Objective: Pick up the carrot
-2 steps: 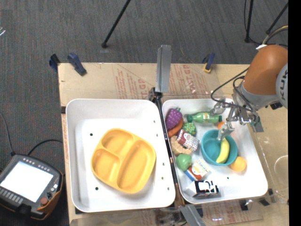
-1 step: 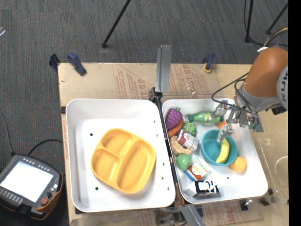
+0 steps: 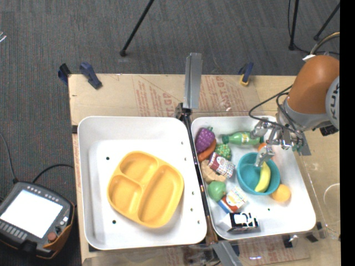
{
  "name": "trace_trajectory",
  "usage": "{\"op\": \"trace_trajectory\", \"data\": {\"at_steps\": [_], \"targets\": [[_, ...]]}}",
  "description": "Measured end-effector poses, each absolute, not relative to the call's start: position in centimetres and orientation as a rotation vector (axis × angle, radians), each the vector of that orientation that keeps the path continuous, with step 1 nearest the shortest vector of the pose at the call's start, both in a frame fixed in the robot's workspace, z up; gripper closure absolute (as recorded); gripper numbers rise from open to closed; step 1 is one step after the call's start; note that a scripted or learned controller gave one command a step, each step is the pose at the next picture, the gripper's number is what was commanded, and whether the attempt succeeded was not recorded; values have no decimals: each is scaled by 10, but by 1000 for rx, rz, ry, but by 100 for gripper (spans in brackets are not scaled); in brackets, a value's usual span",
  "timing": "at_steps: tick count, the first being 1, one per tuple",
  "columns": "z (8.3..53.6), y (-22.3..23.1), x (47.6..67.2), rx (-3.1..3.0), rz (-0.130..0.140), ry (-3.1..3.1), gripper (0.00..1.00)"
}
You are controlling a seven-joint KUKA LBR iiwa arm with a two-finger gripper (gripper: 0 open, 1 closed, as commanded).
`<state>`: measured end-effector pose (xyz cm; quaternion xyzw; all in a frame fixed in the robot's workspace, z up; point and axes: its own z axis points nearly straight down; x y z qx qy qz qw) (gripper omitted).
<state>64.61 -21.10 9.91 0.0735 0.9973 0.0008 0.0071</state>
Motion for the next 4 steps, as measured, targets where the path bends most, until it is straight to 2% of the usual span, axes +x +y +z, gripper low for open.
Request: {"op": "trace_trajectory", "data": {"at_steps": [1, 2, 3, 4], "targets": [[98, -212, 643, 464, 5, 3096, 0], [104, -211, 591, 188, 1, 3133, 0], [93, -205, 633, 199, -2, 3142, 0], [92, -202, 635, 192, -9, 3146, 0]]}}
